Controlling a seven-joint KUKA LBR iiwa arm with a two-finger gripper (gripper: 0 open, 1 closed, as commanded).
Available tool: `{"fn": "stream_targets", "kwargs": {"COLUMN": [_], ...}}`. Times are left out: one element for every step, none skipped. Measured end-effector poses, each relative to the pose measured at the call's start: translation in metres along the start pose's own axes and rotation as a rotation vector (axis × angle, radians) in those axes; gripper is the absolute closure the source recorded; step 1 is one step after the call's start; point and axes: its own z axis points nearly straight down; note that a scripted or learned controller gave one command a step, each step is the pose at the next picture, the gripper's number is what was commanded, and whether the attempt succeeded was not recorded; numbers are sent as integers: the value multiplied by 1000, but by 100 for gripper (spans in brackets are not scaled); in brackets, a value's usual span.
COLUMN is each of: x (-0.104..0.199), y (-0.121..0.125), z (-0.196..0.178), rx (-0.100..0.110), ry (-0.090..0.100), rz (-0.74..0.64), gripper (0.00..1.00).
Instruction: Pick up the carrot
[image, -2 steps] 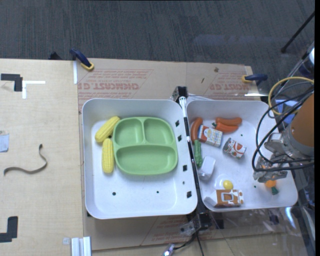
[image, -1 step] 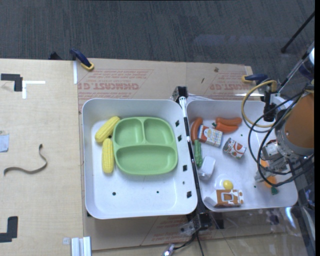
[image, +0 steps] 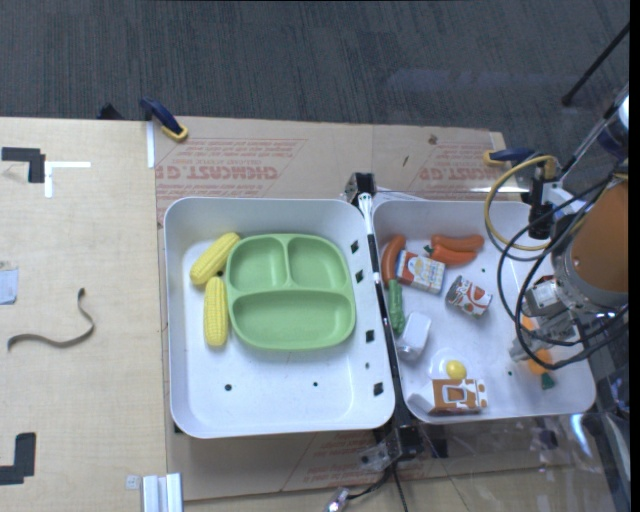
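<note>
Since the carrot (image: 541, 362) lies under the gripper (image: 540, 345) near the bin (image: 500, 330) wall — whether it is clamped I cannot tell — lift slowly, straight up.

Green divided plate (image: 291, 291) in left bin (image: 270, 405), two corn cobs (image: 214, 283) at its 9 o'clock. Gripper (image: 540, 352) over carrot (image: 543, 370) at right bin's (image: 500, 405) 3 o'clock edge; sausages (image: 455, 247) at 12.
</note>
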Motion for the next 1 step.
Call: {"fn": "stream_targets", "kwargs": {"x": [-2], "y": [-2], "z": [-9], "rx": [3], "ry": [-6], "rz": [6], "gripper": [100]}}
